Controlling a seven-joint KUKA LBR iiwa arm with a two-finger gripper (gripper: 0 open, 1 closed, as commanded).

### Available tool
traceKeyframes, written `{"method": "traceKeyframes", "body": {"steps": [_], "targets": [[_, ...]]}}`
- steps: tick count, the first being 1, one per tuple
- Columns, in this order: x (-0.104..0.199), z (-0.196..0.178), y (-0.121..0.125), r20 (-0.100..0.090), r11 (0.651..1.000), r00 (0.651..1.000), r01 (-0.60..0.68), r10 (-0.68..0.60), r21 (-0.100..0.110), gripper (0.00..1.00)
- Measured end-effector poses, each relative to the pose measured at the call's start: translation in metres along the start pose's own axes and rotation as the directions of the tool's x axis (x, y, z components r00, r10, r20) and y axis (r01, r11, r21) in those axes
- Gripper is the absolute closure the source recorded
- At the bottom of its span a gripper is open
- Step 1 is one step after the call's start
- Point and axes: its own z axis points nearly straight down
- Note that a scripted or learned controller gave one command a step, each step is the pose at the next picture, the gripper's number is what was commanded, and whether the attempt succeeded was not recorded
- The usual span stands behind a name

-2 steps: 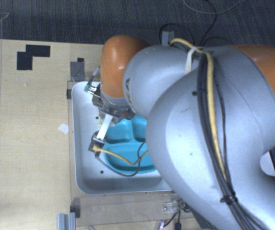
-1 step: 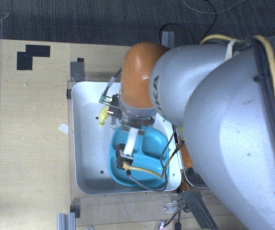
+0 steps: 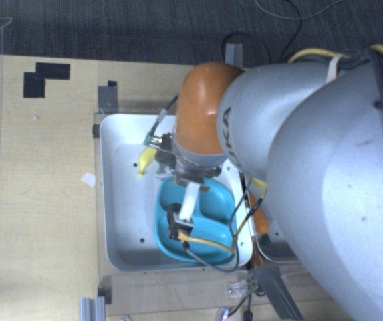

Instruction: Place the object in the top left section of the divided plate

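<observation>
Looking down on the left bin (image 3: pixel 121 199), you see the blue plate (image 3: pixel 166 196) lying in its near right part, close to the bin's near and right walls. The arm (image 3: pixel 311 146) reaches in from the right and covers most of that half of the view. Its orange band (image 3: pixel 201 112) stands over the bin's far right corner, and the wrist (image 3: pixel 194 159) points down over the plate's far edge.

The gripper (image 3: pixel 192 174) hangs there, above the plate's far rim. The wrist hides so much of it that you cannot tell whether it is open or closed, or whether it grips anything.

The yellow object (image 3: pixel 146 159) lies on the white bin floor, just left of the wrist and just beyond the plate's far left rim. It is outside the plate. You cannot tell whether it touches the gripper.

Of the plate you see one section on the right and a curved strip along the left and near sides, with a raised ridge between them. Its far part is under the wrist.

A small orange thing (image 3: pixel 262 223) shows just right of the left bin's right wall, at the arm's edge; you cannot tell what it is. The pale bench (image 3: pixel 37 179) bears black marks (image 3: pixel 44 77) at its far left.
</observation>
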Motion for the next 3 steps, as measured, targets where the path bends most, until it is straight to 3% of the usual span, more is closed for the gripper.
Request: {"method": "traceKeyframes", "body": {"steps": [1,2,3], "targets": [[0.002,0.081,-0.054,0.036,0.998,0.998,-0.051,0.050,0.026,1.00],[-0.057,0.068,-0.039,0.039,0.991,0.991,0.129,-0.131,0.042,1.00],[-0.036,0.084,0.027,0.015,0.808,0.808,0.588,-0.589,0.045,1.00]]}}
